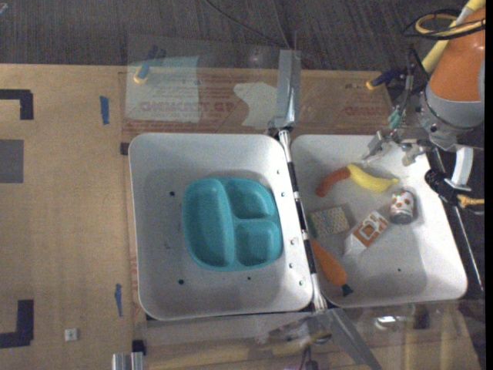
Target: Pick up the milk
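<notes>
Wooden tabletop (69,230) carries two white bins side by side, dark carpet beyond it. My arm (458,75) comes in from the right, orange band above the wrist. I see the end effector (393,149) hanging over the far edge of the right bin (408,284). Whether it's open or closed I cannot tell; the tips are too small and cluttered to read, and I see nothing held there.

Milk (370,228), a small carton with an orange and white pattern, lies tipped on the bin floor, nearer the camera than the end effector and slightly left of it, well apart from it. Touching or just beside the carton's right side is a small round can (402,206).

Closest to the end effector is a yellow banana (371,179), just below it in the view. An orange sausage-shaped piece (333,180) sits just left of the banana. A patterned square pad (330,222) lies left of the milk. A carrot (330,267) lies near the bin's front left corner.

Left bin (154,284), well left of the end effector, holds a teal divided tray (231,222).
</notes>
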